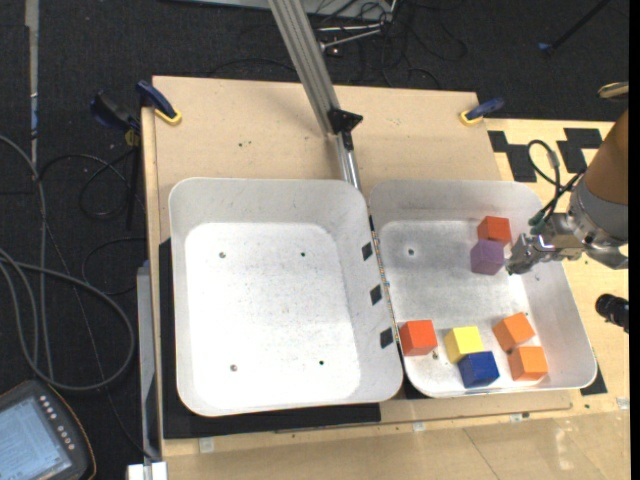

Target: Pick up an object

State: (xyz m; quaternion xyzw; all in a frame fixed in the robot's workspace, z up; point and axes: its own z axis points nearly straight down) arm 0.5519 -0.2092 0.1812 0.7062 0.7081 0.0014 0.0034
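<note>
Your gripper [522,259] sits low over the right bin [440,258], near that bin's right wall, with the grey arm [600,203] coming in from the right edge of the view. From this angle you cannot tell how far the tool is open, and nothing can be made out in its grasp.

Just to the left of the tool tip you have the purple block [487,257], so close that the two may be touching, though the view does not settle it. Just above and left of the tip, against the purple one, is an orange block [494,230].

Below the tool, toward the near rim of the same bin, you see two more orange cubes: one [514,330] nearly straight down from the tip and another [528,363] just beneath it by the bin's front right corner. Down and to the left of the tool lie the yellow block [463,343] and the blue block [479,369], touching each other, and further left a fourth orange block [418,337] near the divider side.

Well away to the tool's left is the left bin [200,268], on the wooden bench [250,128]. A metal pole [305,48] slants in from the top of the view.
</note>
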